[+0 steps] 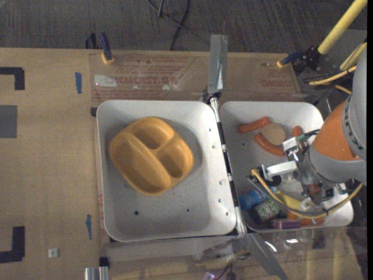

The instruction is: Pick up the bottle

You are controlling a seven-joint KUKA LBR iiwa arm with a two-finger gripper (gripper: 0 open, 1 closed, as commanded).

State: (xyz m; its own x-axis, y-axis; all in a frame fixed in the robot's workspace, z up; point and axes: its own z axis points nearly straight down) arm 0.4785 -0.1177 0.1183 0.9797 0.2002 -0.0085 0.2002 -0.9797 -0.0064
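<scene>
In the right bin (pixel 309 111), a small bottle-like item with a green body (pixel 267 210) and a blue end (pixel 252 199) lies near the front left corner. The grey arm with its orange band (pixel 338 136) reaches in from the right and hangs over the bin's front half. The gripper (pixel 310 192) sits low over the clutter, just right of the bottle, with cables looping around it. Its tip is hidden among the wrist parts and the objects below.
A yellow divided plate (pixel 150 154) lies in the left bin (pixel 116 214). The right bin also holds two orange sausages (pixel 254 125), a tan bun-shaped piece (pixel 273 135), a yellow banana-like piece (pixel 289 201) and a purple item (pixel 285 223) at the front wall.
</scene>
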